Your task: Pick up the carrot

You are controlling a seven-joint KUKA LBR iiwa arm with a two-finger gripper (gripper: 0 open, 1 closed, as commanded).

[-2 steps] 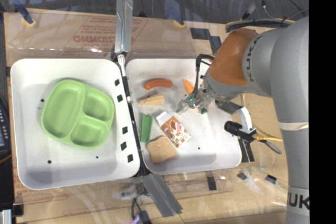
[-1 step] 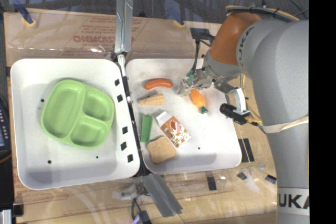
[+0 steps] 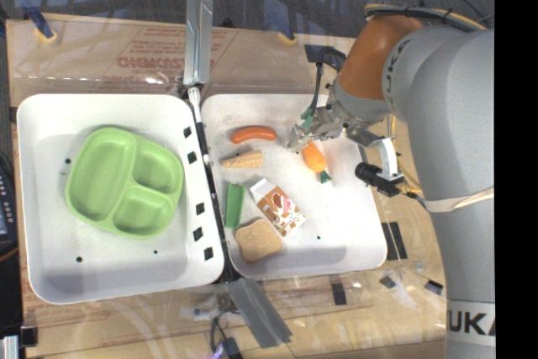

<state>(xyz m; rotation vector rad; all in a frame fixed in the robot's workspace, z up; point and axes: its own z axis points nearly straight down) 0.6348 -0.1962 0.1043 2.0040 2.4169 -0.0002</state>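
Orange with a green stub, the carrot [image 3: 315, 160] lies in the right bin [image 3: 353, 240], in its upper right part, tilted so the green end points toward 5 o'clock. The gripper [image 3: 304, 133] sits at the carrot's 11 o'clock, its metal tip low over the white floor and just beside the carrot's orange top. Whether it touches the carrot is not clear, and how far its tip is open cannot be told from this slant; nothing is seen clamped in it.

The arm [image 3: 437, 105] fills the right side, grey with an orange band [image 3: 370, 55] above the wrist, which hangs over the bin's 2 o'clock corner.

5 other things share the right bin. A sausage [image 3: 253, 134] lies at the carrot's 10 o'clock, well apart from it. A corn cob [image 3: 243, 160] lies just below the sausage, at the carrot's 9 o'clock. A carton [image 3: 278, 208] rests near the bin's middle, at the carrot's 7 o'clock. A green stick [image 3: 234, 205] lies upright along the left wall, just beside the carton. A bread slice [image 3: 258, 240] sits at the 6 o'clock end, touching the carton's lower edge.

The left bin [image 3: 50, 265] bears a green plate [image 3: 124, 179] with 3 compartments.
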